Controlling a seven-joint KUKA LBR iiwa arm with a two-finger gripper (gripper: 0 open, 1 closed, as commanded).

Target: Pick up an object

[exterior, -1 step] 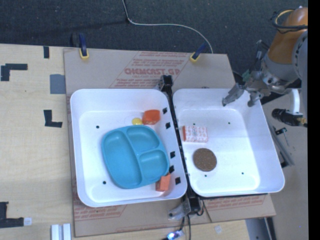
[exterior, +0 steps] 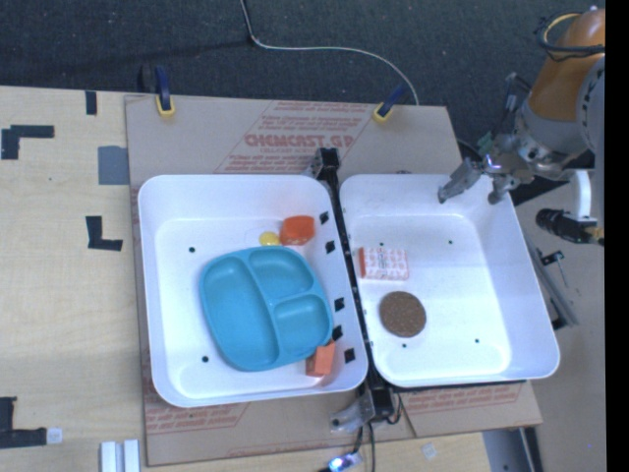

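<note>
Seen from above at a slant: a pale wooden bench marked with dark tape pieces, overlaid by a brown cardboard sheet printed with red lettering and pinned at its far edge by two clamps, one blue and yellow, the other blue and yellow. Beyond the bench, dark grey carpet crossed by a thin white cable. On the cardboard, two shallow white bins side by side, touching along a black clipped seam. In the left bin: a blue divided plate lying flat near the middle, a small yellow item and an orange block just beyond its far rim, another orange piece at its near right corner against the bin wall. In the right bin: a small white packet with red print near the seam, and a round brown disc just nearer the camera, the two close but apart. At the right bin's far right corner, the gripper, hanging above the rim with both fingers spread wide and nothing between them, well apart from packet and disc. Behind it, the grey arm with its orange band reaching in from the right.
</note>
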